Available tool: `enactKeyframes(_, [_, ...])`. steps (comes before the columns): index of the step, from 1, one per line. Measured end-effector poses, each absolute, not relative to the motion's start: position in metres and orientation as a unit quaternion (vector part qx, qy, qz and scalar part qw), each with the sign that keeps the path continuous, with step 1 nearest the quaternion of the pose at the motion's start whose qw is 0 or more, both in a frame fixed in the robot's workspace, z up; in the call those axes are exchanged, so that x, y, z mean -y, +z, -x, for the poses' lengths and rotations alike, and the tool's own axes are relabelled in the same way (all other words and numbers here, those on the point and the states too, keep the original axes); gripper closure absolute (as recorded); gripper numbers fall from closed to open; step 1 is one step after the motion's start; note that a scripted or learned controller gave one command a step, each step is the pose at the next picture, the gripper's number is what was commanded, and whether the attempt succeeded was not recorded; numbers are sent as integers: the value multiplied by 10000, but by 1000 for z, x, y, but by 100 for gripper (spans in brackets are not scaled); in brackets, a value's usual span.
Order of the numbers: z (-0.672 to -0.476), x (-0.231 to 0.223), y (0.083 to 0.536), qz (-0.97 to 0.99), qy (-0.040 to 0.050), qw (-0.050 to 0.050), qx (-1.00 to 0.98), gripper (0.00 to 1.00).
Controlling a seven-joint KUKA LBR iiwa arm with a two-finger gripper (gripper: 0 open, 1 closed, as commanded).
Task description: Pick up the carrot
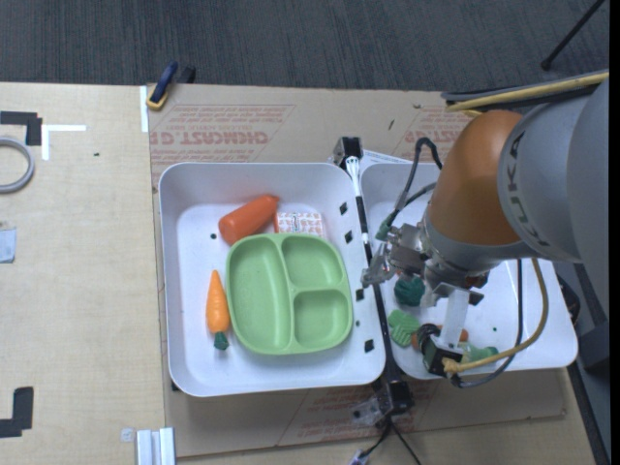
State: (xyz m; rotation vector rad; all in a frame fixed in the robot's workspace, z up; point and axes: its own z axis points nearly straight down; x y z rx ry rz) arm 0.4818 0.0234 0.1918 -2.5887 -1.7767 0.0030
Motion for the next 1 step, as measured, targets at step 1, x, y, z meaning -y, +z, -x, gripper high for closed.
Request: enactKeyframes(1, [-512, -22, 192, 7866, 7, 1, 6175, 0])
